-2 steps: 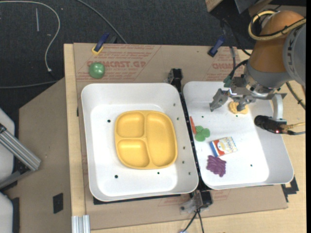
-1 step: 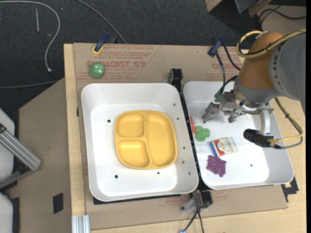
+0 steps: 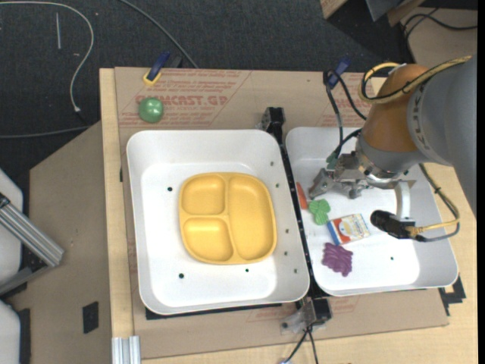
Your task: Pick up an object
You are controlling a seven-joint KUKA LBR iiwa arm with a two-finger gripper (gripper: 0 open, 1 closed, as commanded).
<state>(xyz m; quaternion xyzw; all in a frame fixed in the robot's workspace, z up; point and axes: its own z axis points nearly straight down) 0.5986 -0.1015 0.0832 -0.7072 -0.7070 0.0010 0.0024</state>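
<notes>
The yellow plate (image 3: 226, 218) fills the left bin's (image 3: 148, 158) middle. In the right bin (image 3: 436, 268), toys crowd the left side; its near-right corner lies open.

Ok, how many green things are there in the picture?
2: a green ball on the cardboard beyond the left bin, and a green toy in the right bin by the gripper. The arm may hide others.

Glossy plastic yellow plate (image 3: 227, 217) in smooth white plastic bins (image 3: 151, 165) — tabletop (image 3: 121, 127) of matt brown cardboard.
</notes>
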